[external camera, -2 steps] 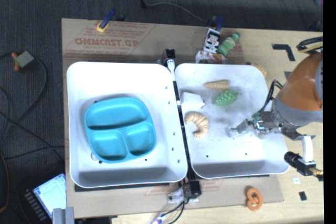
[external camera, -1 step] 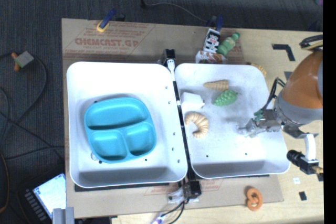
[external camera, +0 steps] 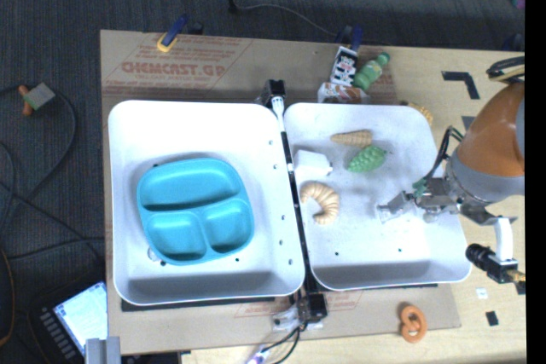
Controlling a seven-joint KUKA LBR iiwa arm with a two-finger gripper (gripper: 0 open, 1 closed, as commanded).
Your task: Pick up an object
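Note:
The right bin holds several small objects. A tan croissant-shaped toy lies near its left wall. A beige cone-shaped piece rests toward the back, with a green leafy toy just in front of it. A small white object sits beside the left wall. My gripper hangs low over the bin's right half, to the right of the croissant toy and apart from it. Nothing shows in its grasp. The arm's orange band is above the bin's right rim.
The left bin holds a blue divided plate. Behind the right bin lie a green-and-white bottle toy and a blue clamp. An orange ring-shaped toy lies on the board in front.

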